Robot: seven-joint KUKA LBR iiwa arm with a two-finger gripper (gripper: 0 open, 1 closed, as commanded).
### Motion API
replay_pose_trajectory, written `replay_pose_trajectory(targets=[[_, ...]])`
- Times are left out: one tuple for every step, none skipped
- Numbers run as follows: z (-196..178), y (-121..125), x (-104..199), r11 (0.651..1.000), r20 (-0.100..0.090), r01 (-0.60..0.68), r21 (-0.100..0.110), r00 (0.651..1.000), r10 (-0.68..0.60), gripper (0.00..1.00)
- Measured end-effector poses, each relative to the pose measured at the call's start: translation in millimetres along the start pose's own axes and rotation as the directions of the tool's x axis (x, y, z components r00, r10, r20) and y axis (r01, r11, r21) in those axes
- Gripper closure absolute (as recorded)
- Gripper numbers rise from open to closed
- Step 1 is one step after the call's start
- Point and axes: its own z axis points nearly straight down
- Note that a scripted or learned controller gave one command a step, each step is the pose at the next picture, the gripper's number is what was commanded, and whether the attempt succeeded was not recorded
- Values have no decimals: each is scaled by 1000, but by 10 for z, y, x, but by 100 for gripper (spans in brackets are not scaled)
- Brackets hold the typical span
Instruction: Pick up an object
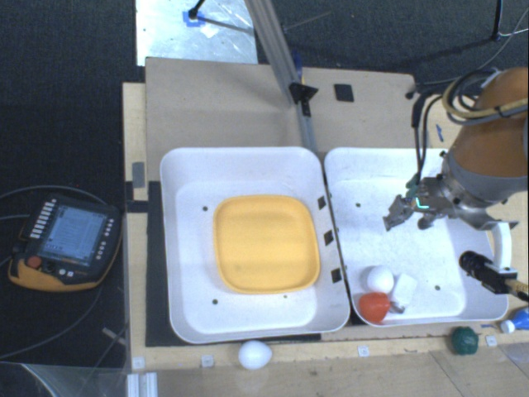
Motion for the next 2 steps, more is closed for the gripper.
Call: replay_pose_trajectory(targets=[[0, 0, 0, 1000, 0, 0, 0, 1000, 0, 0], [582, -69, 45, 1000, 0, -1, 4, 1000, 1, 0]])
